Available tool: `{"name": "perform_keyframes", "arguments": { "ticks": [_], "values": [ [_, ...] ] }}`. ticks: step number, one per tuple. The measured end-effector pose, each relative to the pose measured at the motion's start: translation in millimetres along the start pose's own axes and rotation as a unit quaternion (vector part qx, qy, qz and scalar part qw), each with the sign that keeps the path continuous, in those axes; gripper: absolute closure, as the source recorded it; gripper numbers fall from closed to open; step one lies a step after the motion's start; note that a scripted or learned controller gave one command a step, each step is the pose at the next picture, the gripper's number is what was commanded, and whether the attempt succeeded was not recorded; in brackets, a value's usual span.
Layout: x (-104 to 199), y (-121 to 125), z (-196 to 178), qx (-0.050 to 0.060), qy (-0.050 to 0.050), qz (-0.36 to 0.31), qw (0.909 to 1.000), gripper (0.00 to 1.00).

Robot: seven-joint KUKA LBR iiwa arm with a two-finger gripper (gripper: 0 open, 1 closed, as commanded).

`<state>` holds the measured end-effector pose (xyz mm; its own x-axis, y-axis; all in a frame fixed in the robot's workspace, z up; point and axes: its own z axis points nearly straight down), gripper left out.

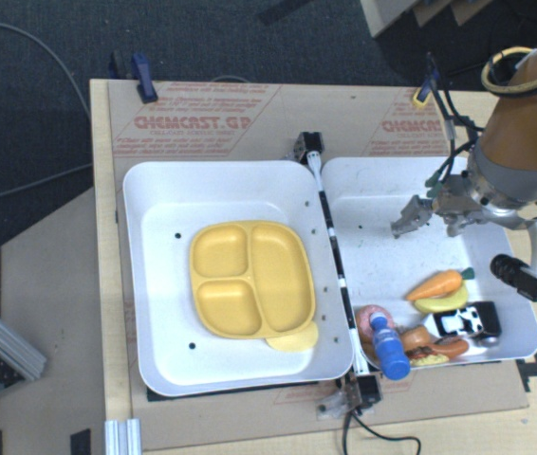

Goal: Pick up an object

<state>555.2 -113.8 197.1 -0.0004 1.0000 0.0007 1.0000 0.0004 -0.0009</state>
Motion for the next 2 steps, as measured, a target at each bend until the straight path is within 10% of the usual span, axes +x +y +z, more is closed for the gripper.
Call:
{"name": "perform_keyframes", "arguments": {
  "ticks": [1,2],
  "values": [
    [-24,-39,113,-0.001,-0.001,0.0,1.0,0.0],
    [-101,-25,-5,-0.002,-0.002,0.001,1.0,0.0]
  ]
}}
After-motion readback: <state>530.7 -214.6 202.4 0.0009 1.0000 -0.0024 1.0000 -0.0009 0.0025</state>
